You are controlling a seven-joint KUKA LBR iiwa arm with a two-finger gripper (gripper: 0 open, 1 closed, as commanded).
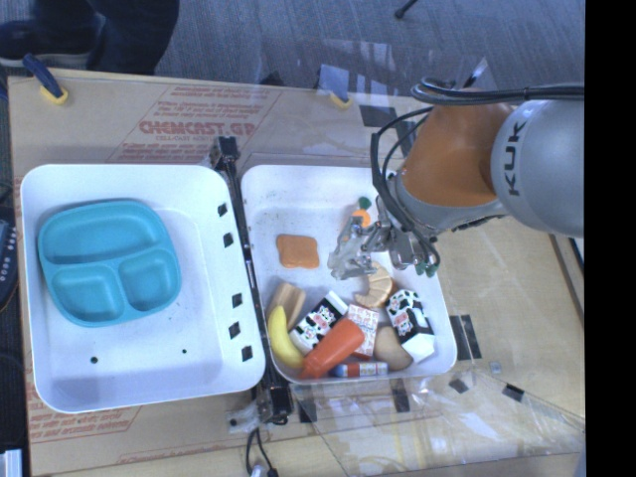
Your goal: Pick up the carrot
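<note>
Camera view: gripper (355, 249) above right bin (260, 195), carrot (335, 349) near front wall

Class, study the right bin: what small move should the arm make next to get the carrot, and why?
Probably shift the gripper toward the bin's near edge and a little left. It sits mid-bin near the cracker, while the carrot lies in the front pile, beside the banana and a milk carton. It would need to be above the carrot before descending.

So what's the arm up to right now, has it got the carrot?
Gripper low in right bin, nothing seen held. Carrot lies at front edge, untouched. Banana and milk cartons crowd it.
</note>
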